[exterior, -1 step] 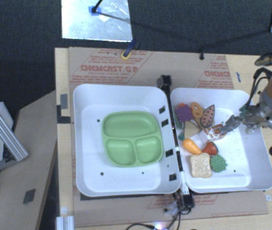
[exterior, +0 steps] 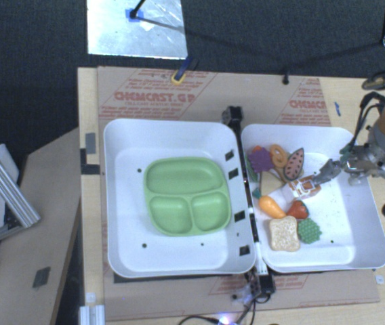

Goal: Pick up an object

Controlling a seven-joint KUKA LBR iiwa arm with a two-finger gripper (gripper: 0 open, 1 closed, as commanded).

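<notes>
The right bin (exterior: 362, 249) holds several toy foods: a purple grape bunch (exterior: 260, 159), a tan cookie (exterior: 278, 156), a brown oval piece (exterior: 294, 163), an orange carrot (exterior: 271, 206), a red piece (exterior: 299, 209), a bread slice (exterior: 283, 233) and a green broccoli (exterior: 308, 230). A small white and orange-brown item (exterior: 305, 187) lies in the middle of the bin. My gripper (exterior: 319, 175) reaches in from the right, low over the bin, with its tip right at that small item. Whether the item is gripped is unclear.
The left bin (exterior: 125, 147) carries a green divided plate (exterior: 186, 195). A black divider with clips (exterior: 243, 188) runs between the bins. The arm's grey wrist (exterior: 382, 158) hangs over the right bin's right rim. Bare bin floor lies right of the broccoli.
</notes>
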